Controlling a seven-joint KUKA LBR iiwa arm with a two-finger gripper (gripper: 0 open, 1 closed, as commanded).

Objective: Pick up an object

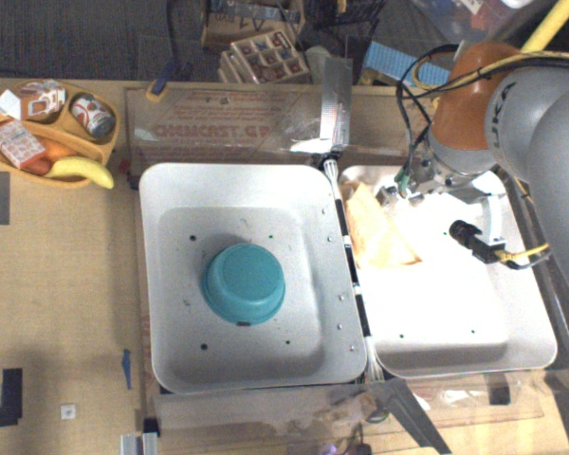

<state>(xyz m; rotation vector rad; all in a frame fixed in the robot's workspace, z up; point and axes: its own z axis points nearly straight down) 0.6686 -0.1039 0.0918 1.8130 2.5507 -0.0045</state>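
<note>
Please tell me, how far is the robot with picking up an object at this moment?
Done: the arm has reached over the right bin, with the gripper low near its upper left corner, beside a pale crumpled object. In hand: nothing visibly held. Left: grasp and lift something. The teal bowl sits upside down in the left bin, untouched.

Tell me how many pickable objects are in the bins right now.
2. A teal bowl, upside down, sits in the left bin; a pale crumpled item lies in the right bin. The arm may hide more.
</note>
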